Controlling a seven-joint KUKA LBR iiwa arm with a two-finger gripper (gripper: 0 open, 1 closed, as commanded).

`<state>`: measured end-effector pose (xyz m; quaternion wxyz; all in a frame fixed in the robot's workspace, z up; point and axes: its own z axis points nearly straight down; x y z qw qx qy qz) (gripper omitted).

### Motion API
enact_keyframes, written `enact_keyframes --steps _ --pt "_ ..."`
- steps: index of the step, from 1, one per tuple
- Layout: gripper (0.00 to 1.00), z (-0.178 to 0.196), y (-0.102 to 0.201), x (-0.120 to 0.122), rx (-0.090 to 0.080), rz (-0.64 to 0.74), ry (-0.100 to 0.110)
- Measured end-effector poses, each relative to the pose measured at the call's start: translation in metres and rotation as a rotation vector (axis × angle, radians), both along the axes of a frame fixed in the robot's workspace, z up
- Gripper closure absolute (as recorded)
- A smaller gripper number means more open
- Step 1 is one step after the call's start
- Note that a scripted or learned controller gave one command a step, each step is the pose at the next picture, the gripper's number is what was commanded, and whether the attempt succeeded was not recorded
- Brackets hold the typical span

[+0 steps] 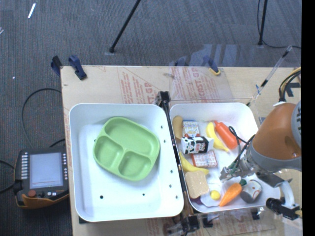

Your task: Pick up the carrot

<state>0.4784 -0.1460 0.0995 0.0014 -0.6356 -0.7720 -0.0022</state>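
Note:
The carrot [230,194] is orange with a green top and lies tilted near the front right corner of the right bin [246,109]. My gripper [232,172] hangs just above and behind the carrot's green end, at the tip of the grey arm with its orange band [278,132]. The arm reaches in over the bin's right wall. Nothing shows held in the gripper.
Packed around the carrot are a grey can [251,191], a small yellow piece [215,195], a bread slice [197,183], a banana [193,165], a cow-print carton [194,144] and an orange-red vegetable [226,134]. A green divided plate [127,149] sits in the left bin [78,181].

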Motion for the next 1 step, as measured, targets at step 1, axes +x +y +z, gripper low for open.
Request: enact_keyframes --steps 1 --pt "1.00 0.0722 0.0366 0.0174 -0.002 0.190 0.003"
